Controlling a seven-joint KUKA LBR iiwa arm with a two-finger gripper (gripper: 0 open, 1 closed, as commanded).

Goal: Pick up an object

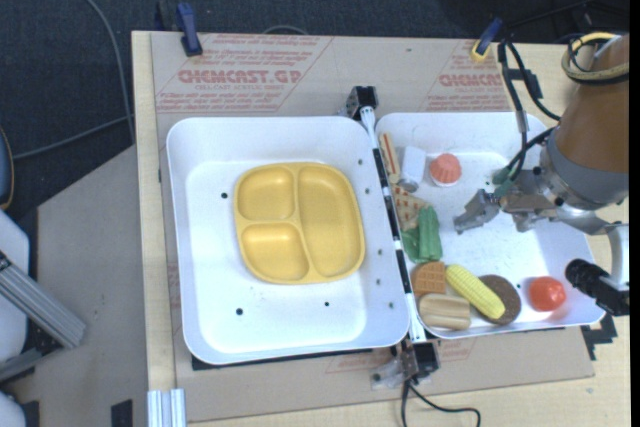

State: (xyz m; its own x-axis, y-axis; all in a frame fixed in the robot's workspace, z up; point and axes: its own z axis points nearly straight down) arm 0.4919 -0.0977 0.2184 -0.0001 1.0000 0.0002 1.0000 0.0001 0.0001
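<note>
The right bin (470, 130) holds several toy foods. An orange-red ball (445, 168) lies near its back. A tan waffle piece (406, 205) and a green vegetable (428, 235) lie along its left wall. At the front are a yellow corn cob (476, 291), a brown round piece (507, 298), a bun (445, 313) and a red tomato (546, 292). My gripper (472, 215) hangs over the bare middle of this bin, right of the green vegetable and below the ball. Nothing shows in its grip.
The left bin (200, 215) holds a yellow divided plate (298, 221). The arm's orange band (598, 120) and its cables cover the right bin's right side. A black clamp (362, 100) sits between the bins at the back.
</note>
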